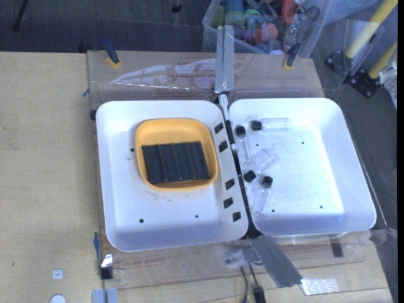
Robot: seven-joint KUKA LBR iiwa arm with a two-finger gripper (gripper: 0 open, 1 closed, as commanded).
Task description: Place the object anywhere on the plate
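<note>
Vials (pixel 255 160) in right bin (pixel 315 169)

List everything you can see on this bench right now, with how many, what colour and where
bins: two, white, shallow, side by side on the bench
plate: one, yellow, squarish, in the left bin
ridged slab: one, dark grey, lying on the plate
vials: several, the exact count unclear, clear with black caps, scattered along the left side of the right bin
black tabs: a row along the divide between the bins
plastic sheet: one, clear, on the board behind the bins
clamps: two, blue and yellow, at the board's back corners
tub of toys: one, clear, mixed colours, behind the bench
</note>
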